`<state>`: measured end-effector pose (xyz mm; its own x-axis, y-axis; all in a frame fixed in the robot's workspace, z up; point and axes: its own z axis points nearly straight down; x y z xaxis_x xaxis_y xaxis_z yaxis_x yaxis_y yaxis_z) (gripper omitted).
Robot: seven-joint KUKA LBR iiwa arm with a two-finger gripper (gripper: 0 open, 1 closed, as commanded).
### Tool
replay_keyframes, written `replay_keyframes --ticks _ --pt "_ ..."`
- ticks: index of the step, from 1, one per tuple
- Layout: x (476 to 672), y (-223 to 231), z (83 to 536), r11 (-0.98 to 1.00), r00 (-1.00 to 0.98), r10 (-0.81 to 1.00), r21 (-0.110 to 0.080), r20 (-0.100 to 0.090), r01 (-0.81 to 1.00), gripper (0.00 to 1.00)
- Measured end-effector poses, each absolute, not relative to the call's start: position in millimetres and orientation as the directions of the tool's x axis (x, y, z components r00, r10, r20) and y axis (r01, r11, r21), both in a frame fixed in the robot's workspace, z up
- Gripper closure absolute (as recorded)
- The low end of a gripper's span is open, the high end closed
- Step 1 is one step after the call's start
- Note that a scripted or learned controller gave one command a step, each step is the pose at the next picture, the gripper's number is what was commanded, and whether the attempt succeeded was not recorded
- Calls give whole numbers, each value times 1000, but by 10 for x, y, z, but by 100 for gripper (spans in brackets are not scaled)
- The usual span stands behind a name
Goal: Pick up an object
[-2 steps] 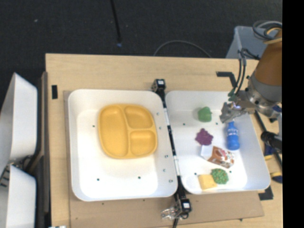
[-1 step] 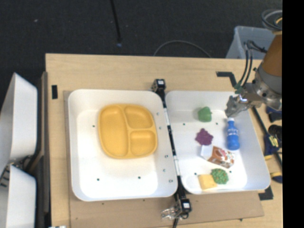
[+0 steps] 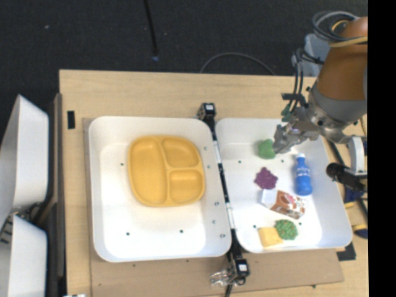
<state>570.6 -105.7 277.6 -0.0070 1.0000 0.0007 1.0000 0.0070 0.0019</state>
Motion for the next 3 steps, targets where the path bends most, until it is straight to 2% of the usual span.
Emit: replay_keyframes --ticks 1,3 --pt "5756 -501 2769 8 -8 1000 0 1 1000 100" --pt "5538 464 2553 7 -7 1000 0 0 1000 100"
